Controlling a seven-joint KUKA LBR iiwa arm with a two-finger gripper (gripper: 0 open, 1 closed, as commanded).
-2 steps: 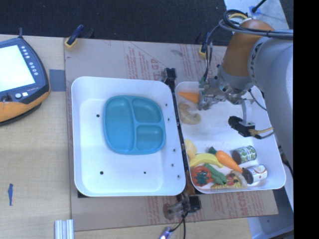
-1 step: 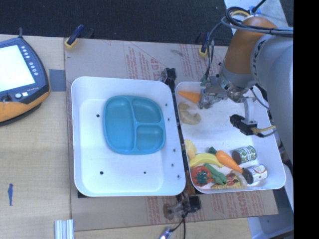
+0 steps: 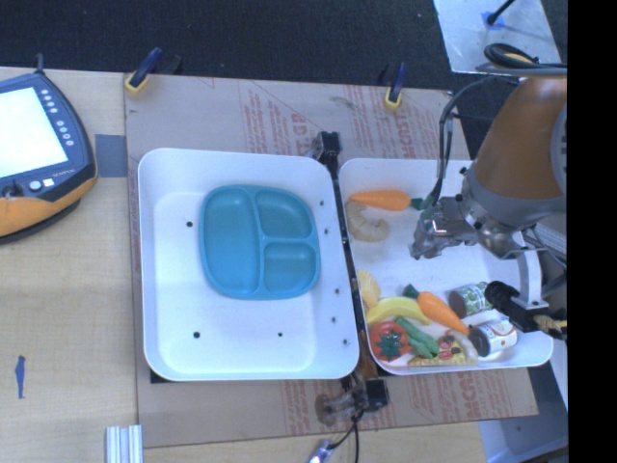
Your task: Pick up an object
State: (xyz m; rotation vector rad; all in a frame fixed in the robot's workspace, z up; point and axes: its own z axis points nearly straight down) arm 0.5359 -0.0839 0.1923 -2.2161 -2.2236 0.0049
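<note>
The right white bin (image 3: 386, 170) holds toy food. An orange carrot (image 3: 381, 200) lies at its back left, with a pale round piece (image 3: 367, 224) just in front of it. Along the front lie a yellow banana (image 3: 392, 309), a second carrot (image 3: 442, 311), a red tomato piece (image 3: 389, 340), green vegetables (image 3: 418, 337) and two small cans (image 3: 471, 298) (image 3: 496, 337). My gripper (image 3: 431, 235) hangs over the middle of this bin, right of the back carrot, with nothing visible between its fingers.
The left white bin (image 3: 164, 258) holds a blue sectioned plate (image 3: 258, 241). A tablet-like pendant (image 3: 39, 148) lies on the bench at far left. Clamps (image 3: 145, 68) (image 3: 393, 85) grip the cardboard sheet's back edge. The arm's orange band (image 3: 525, 133) rises at right.
</note>
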